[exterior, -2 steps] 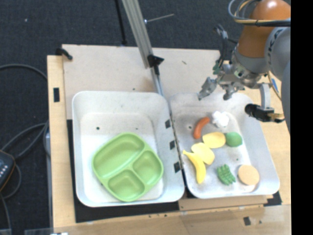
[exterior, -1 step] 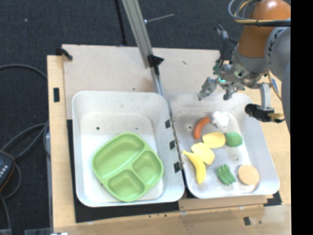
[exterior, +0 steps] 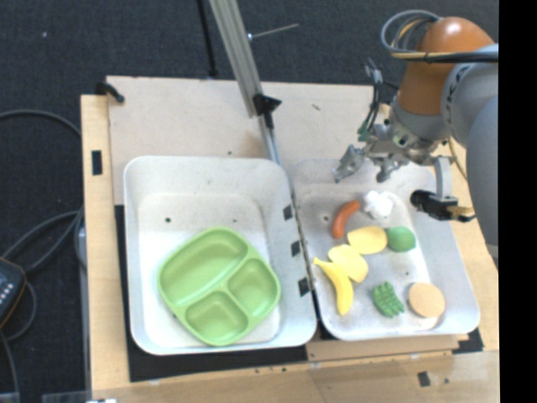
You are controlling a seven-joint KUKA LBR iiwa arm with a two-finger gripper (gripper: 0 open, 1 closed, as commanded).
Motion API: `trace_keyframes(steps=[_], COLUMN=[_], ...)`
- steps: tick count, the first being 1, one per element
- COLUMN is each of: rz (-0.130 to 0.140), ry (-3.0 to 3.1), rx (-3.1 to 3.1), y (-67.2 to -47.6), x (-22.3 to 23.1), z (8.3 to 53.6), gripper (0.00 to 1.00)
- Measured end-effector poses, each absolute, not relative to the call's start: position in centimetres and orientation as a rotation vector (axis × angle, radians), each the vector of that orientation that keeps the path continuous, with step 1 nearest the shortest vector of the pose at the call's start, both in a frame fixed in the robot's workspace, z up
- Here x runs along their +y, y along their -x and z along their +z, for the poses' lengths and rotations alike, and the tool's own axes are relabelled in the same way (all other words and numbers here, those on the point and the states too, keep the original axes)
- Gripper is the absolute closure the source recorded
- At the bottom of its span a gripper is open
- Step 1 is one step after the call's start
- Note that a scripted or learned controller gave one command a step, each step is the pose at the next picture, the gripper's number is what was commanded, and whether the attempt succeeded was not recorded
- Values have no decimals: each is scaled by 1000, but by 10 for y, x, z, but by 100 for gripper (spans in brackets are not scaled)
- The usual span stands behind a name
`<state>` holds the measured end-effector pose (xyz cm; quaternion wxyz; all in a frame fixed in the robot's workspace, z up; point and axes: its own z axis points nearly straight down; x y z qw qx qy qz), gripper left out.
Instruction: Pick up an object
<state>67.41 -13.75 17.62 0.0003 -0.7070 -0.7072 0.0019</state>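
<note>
— Where is your gripper?
— My gripper (exterior: 367, 169) hangs over the far end of the right bin (exterior: 440, 259), fingers spread apart, grasping nothing.
— And the things to pick?
— Below it in that bin: a red sausage (exterior: 344, 218), a white piece (exterior: 379, 204), a banana (exterior: 338, 285), a green ball (exterior: 402, 239). A green tray (exterior: 220, 285) lies in the left bin (exterior: 151, 191).

We see a lime-green divided plate (exterior: 220, 286) in the white left bin (exterior: 143, 183). In the white right bin (exterior: 445, 263) lie a yellow banana (exterior: 336, 285), a red-orange sausage (exterior: 344, 218), a pale yellow piece (exterior: 367, 241), a white lump (exterior: 379, 205), a green ball (exterior: 402, 239), a ridged dark-green item (exterior: 386, 299) and a tan disc (exterior: 425, 300). The tabletop (exterior: 185, 112) is beige; the arm (exterior: 440, 65) is grey and orange.
</note>
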Motion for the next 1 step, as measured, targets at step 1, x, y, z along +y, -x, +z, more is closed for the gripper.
trace_keyframes(steps=[1], rz=[5], ry=[2217], rx=[-2224], y=[-678], x=[-130], z=[125], gripper=[0])
